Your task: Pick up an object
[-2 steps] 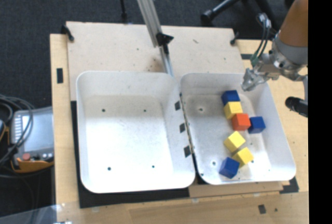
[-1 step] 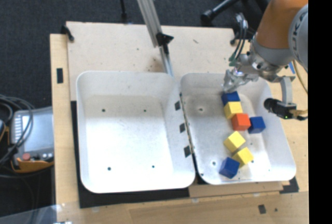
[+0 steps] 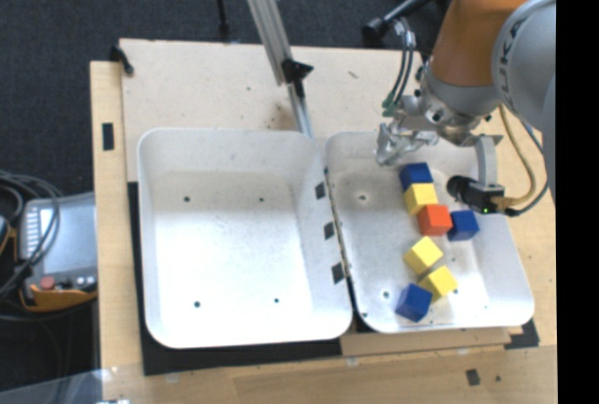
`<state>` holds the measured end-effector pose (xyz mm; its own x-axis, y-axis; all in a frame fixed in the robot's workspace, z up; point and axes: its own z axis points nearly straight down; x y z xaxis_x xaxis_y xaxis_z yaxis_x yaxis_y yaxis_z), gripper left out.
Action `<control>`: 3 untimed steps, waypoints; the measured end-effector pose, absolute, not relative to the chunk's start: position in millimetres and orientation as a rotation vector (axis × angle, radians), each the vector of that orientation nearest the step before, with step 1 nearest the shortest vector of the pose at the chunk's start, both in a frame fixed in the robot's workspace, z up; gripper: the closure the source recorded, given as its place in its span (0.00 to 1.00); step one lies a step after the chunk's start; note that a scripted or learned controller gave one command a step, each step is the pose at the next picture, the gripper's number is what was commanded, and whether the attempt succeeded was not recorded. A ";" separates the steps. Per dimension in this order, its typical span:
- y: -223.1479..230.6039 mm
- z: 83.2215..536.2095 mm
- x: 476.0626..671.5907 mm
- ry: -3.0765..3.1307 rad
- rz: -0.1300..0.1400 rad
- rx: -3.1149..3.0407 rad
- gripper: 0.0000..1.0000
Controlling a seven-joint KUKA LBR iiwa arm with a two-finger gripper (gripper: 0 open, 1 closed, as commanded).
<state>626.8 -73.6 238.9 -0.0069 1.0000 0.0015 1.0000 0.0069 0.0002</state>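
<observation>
The chief risk, as I judge it, is a miss or a nudge instead of a grasp: the cubes lie packed in a loose column in the right bin (image 3: pixel 496 285), so fingers coming down on one are likely to land on a neighbour's edge or top, shove it aside, or close on two at once and drop both. The top blue cube (image 3: pixel 415 174) touches the yellow cube (image 3: pixel 420 196) just below it, which in turn touches the orange cube (image 3: pixel 433 219); a second blue cube (image 3: pixel 463 224) sits just beside the orange one. Lower down, two more yellow cubes (image 3: pixel 423 254) (image 3: pixel 439 281) and a third blue cube (image 3: pixel 413 301) lie close together near the bin's front rim. Cubes standing cornerwise to the fingers could also twist out as the fingers shut. The top blue cube lies not far from the bin's back wall, which may leave little room for a finger on that side. The gripper (image 3: pixel 391 150) hangs over the back of the right bin, just up and left of the top blue cube, near but not on it. At this slant its metal parts blur together, so I cannot tell how it is set, and nothing can be seen held in it. The left bin (image 3: pixel 150 206) has only a few dark specks.
</observation>
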 end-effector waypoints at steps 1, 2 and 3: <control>-30.1 243.7 638.5 -2.230 -0.003 -2.215 1.00; 15.4 234.8 649.4 -2.229 -0.002 -2.215 1.00; 70.7 226.0 651.4 -2.230 -0.002 -2.214 1.00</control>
